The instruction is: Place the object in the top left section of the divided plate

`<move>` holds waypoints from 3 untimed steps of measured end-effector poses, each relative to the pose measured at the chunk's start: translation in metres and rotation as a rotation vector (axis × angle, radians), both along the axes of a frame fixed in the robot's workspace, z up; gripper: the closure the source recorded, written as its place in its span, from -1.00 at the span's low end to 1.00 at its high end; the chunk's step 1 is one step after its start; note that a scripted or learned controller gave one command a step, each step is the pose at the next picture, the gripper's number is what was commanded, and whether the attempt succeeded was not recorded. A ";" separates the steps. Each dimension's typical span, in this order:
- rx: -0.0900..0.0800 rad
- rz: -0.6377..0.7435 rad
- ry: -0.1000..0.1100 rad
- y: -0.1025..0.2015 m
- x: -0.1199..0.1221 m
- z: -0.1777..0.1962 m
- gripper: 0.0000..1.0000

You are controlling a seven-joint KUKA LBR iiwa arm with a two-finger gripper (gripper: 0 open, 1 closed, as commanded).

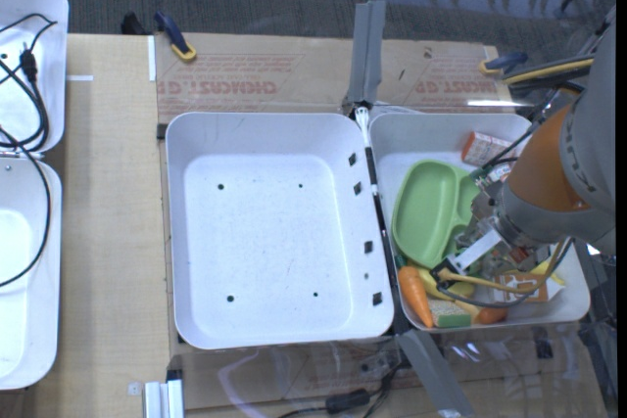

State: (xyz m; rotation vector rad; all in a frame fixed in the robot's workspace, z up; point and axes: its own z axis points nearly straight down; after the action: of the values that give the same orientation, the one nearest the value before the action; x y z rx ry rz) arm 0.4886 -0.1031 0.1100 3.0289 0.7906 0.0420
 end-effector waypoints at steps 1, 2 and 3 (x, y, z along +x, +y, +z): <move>-0.017 0.512 0.007 0.001 -0.004 -0.009 1.00; -0.022 0.509 0.007 -0.001 -0.004 -0.009 -1.00; 0.001 0.169 0.005 -0.007 -0.003 -0.009 -1.00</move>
State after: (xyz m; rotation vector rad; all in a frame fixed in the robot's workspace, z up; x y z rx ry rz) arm 0.4861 -0.1106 0.1009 2.9554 1.0456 0.0354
